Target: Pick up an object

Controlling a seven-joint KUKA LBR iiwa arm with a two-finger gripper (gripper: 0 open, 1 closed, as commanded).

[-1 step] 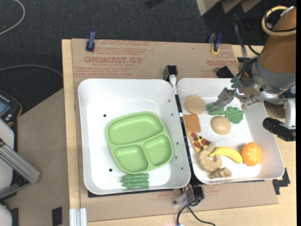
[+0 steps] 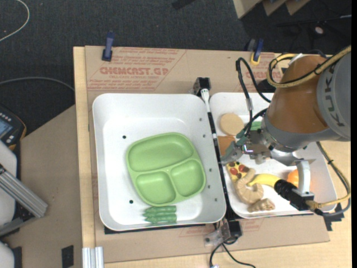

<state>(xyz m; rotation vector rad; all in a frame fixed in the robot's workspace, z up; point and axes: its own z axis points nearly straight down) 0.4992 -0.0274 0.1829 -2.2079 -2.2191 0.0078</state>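
Note:
My gripper (image 2: 244, 148) hangs low over the left part of the right bin (image 2: 323, 202), with the orange-banded wrist above it hiding much of that bin. Just left of the gripper lies a brown piece (image 2: 224, 144), and behind it a round tan biscuit (image 2: 230, 123). In front of the gripper sit a small pizza slice (image 2: 239, 170), a yellow banana (image 2: 265, 179), an orange item (image 2: 292, 176) and tan toy pieces (image 2: 251, 193). I see nothing clearly held.
The left bin (image 2: 111, 121) holds a green divided plate (image 2: 165, 167) and a bunch of green beans (image 2: 160, 214) at its front edge. Black clips (image 2: 202, 85) sit at the seam between the bins. Cables loop around the arm's right side.

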